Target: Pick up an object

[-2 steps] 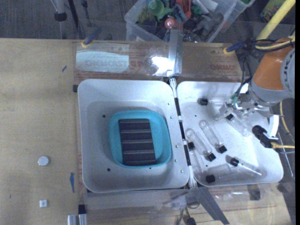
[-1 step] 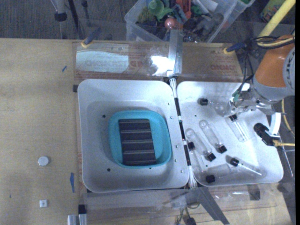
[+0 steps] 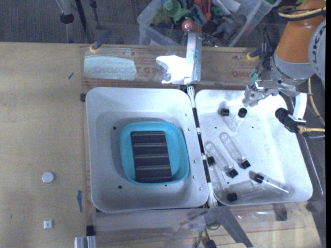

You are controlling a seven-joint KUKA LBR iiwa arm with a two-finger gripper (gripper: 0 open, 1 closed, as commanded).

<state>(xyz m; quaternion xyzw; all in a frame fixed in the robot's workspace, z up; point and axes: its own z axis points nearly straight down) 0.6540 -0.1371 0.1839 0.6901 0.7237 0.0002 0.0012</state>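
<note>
Gripper (image 3: 252, 95) on the grey arm with the orange band (image 3: 299, 41), poised over the far-right corner of the right shallow white bin (image 3: 306, 189); open or closed, impossible to tell. Just beside it, in that bin's far half, two small black caps (image 3: 224, 111) lying near each other. Across the bin's middle and near half, several clear plastic tubes with black caps (image 3: 231, 153), lying flat at differing angles. Touching the bin's left wall, a second shallow white bin (image 3: 98, 138) holding a light-blue rounded tray (image 3: 126, 156) with a dark ribbed block (image 3: 151, 156) inside. Beyond the bin's far edge, a clear plastic crate of coloured toys (image 3: 201, 6).
</note>
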